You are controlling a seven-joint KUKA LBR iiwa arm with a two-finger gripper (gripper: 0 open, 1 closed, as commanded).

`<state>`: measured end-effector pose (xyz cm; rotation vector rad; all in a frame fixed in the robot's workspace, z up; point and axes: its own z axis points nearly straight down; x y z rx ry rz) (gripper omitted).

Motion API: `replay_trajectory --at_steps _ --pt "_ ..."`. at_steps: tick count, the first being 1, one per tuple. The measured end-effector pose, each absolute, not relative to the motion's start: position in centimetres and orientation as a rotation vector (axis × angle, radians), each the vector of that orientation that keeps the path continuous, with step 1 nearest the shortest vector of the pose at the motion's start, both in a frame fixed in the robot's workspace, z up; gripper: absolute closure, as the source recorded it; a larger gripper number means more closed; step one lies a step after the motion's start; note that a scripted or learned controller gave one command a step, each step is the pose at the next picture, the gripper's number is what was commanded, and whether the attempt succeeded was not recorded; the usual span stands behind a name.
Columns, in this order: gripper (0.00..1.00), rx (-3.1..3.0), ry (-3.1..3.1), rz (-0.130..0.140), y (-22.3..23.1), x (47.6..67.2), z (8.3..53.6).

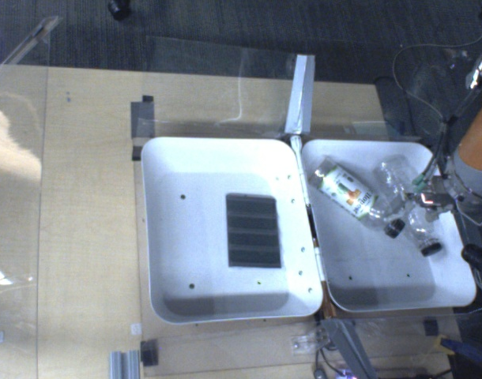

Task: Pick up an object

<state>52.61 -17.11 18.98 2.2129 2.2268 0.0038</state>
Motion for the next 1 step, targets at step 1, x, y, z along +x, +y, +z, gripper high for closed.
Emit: replay_trajectory --at_steps 1 --pt "0.0 2.026 2.39 0.007 -19.73 56.79 12.56"
